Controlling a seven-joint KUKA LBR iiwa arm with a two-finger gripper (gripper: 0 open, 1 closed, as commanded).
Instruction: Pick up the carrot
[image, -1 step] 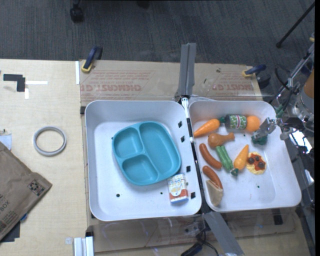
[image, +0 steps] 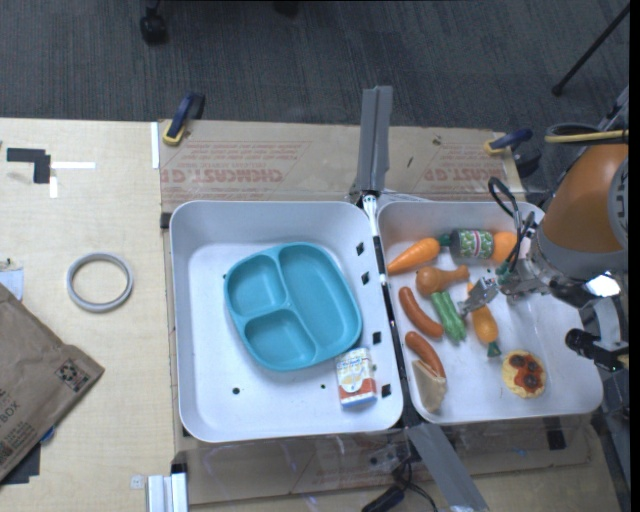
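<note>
An orange carrot (image: 413, 256) lies at the far left of the right bin (image: 570, 400), its tip pointing toward the divider. A second, shorter orange carrot with a green stub (image: 485, 326) lies near the bin's middle. My gripper (image: 482, 294) hangs low over the middle of the right bin, just above the upper end of the shorter carrot and right of a brown drumstick (image: 441, 280). Nothing is visibly lifted. The grey arm with its orange band (image: 590, 200) reaches in from the right.
Around the gripper lie a green bottle (image: 474, 243), two sausages (image: 420, 312), a green bean (image: 447, 316), a wrap (image: 430, 384) and a small pizza (image: 524, 372). The left bin (image: 200, 330) holds a blue divided plate (image: 292, 304) and a small carton (image: 356, 379).
</note>
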